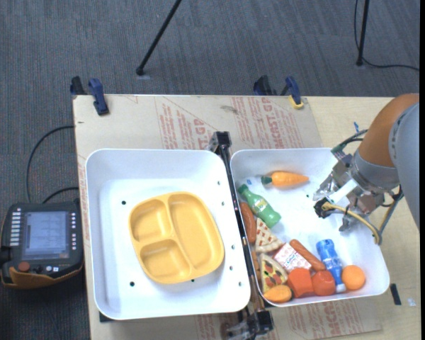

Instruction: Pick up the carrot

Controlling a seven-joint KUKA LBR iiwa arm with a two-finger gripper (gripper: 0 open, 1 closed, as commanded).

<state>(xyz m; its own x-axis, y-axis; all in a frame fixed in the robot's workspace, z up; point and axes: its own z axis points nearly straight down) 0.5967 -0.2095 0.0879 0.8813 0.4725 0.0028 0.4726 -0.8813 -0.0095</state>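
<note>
The carrot, orange with a green stub at its left end, lies flat near the back of the right bin. My gripper hangs over the right side of that bin, a short way to the right of the carrot and slightly nearer the front. It stands apart from the carrot, and nothing shows in its grasp.
A green bottle, a sausage, a pizza slice, a red-and-white packet, a blue bottle and an orange crowd the right bin's left and front. The left bin holds a yellow divided plate.
</note>
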